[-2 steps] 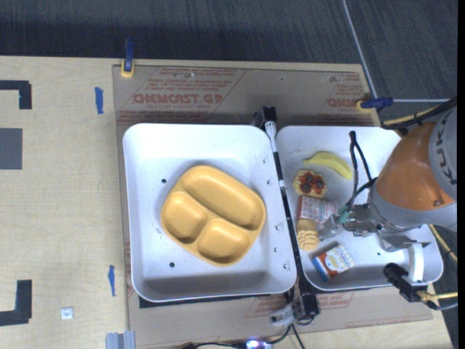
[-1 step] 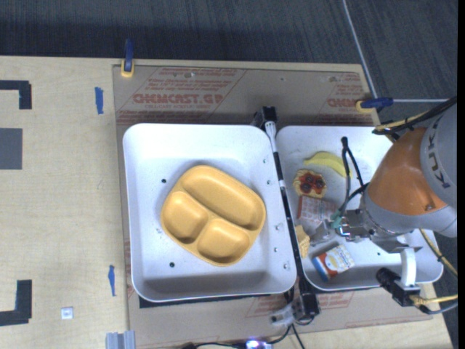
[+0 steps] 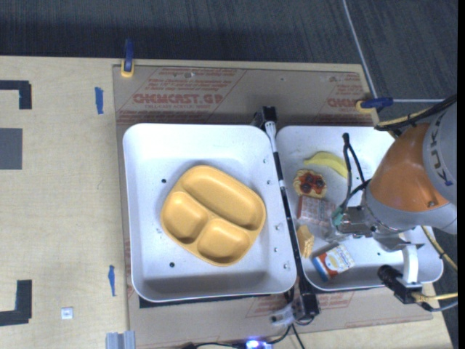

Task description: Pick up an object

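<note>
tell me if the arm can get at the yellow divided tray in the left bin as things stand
Probably yes. The yellow divided tray lies alone and uncovered in the left bin, while the arm hangs over the right bin, so it must cross the divider.

yellow divided tray (image 3: 211, 214) sits upside down in the left bin (image 3: 142, 195), brown cardboard sheet (image 3: 182, 93) showing just behind that bin

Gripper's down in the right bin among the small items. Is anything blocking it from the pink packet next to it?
Nothing visible stands between them. The gripper sits low in the right bin, right beside the pink packet. The banana and round berry-topped item lie farther back, out of the way.
</note>
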`<state>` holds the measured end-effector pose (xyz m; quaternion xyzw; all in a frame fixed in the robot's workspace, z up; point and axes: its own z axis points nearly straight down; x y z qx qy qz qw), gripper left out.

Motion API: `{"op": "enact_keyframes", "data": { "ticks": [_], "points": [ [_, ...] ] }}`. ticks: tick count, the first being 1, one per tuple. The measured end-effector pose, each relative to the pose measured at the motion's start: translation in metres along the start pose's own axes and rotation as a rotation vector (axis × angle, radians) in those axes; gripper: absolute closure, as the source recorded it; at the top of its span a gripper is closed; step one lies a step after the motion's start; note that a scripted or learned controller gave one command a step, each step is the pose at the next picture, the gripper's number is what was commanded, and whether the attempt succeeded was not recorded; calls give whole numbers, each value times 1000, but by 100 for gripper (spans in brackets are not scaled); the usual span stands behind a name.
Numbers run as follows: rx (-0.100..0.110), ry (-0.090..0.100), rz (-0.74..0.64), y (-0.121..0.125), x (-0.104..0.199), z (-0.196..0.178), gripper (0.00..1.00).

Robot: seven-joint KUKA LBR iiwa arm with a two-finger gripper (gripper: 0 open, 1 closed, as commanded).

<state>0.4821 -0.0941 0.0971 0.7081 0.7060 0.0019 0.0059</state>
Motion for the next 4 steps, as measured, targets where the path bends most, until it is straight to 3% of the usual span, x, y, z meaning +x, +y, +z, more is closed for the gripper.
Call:
{"op": "enact_keyframes", "data": {
  "ticks": [1, 2, 3, 4],
  "points": [
    [0, 0, 0, 0, 0, 0, 0],
    [4, -2, 2, -2, -2, 9, 0],
    [1, 0, 0, 0, 0, 0, 100],
    [1, 0, 0, 0, 0, 0, 0]
  ]
}}
